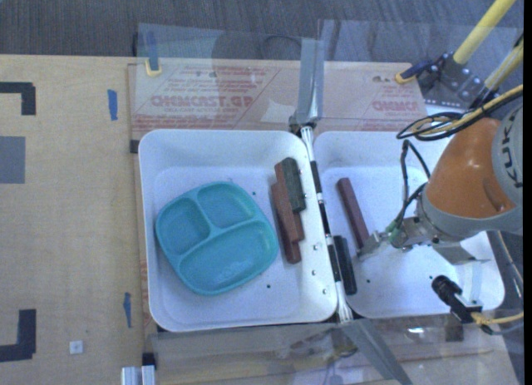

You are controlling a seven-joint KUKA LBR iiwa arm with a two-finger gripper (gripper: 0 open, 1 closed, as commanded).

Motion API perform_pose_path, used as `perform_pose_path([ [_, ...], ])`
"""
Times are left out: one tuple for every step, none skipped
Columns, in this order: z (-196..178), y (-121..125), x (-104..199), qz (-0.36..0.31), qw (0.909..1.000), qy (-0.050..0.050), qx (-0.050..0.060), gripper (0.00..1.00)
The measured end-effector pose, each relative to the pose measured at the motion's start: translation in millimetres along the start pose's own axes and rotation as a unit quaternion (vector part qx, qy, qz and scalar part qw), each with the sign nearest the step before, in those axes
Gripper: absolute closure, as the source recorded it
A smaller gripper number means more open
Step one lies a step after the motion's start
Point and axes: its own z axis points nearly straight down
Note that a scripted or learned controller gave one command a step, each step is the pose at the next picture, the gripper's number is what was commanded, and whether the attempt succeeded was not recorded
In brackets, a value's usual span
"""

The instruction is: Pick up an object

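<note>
Gripper (371,244) low in right bin (391,300), tip just beside lower end of brown stick (352,211) — fingers too small and blurred, cannot tell if spread or pressed together. Nothing visible between them. Black bar (342,264) lies along right bin's left wall. Left bin (166,146) holds teal divided plate (216,238), long brown block (285,227) and dark green block (291,184) resting on it.
</note>
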Motion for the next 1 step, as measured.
perform_pose_path([
  [-0.3,80.3,-7.2,-0.011,0.9999,-0.002,-0.003,0.0],
])
